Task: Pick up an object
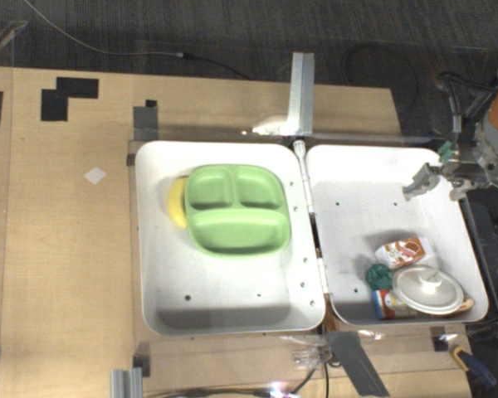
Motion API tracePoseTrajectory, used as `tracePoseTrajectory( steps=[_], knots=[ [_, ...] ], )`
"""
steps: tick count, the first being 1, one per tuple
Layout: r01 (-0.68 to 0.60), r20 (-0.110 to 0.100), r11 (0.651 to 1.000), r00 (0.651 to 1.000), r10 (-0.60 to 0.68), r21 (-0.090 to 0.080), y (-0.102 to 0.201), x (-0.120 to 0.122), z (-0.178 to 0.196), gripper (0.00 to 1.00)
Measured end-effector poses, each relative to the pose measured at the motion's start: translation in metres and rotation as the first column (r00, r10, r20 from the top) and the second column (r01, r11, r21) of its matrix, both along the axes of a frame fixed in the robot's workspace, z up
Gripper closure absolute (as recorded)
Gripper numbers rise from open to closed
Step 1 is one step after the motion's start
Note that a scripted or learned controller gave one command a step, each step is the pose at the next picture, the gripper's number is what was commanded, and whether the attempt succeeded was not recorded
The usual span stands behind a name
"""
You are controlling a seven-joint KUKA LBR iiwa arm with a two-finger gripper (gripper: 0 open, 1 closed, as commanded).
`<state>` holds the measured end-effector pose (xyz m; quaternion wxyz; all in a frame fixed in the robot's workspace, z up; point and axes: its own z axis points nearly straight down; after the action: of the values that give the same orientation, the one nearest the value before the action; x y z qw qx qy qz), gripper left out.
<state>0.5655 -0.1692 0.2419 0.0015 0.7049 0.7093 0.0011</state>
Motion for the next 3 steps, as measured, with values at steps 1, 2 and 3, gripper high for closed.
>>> tracePoseTrajectory(
  steps=[1,2,3],
  knots=[
    [-0.050,-0.002,0.999,0.999,0.050,0.000,0.034,-0.036,-0.090,0.00],
    [-0.053,0.041,0.998,0.998,0.054,-0.018,0.043,-0.059,-0.129,0.00],
    [-0.018,0.057,1.000,0.998,0.019,-0.016,0.041,-0.061,-0.134,0.00]
  ],
)
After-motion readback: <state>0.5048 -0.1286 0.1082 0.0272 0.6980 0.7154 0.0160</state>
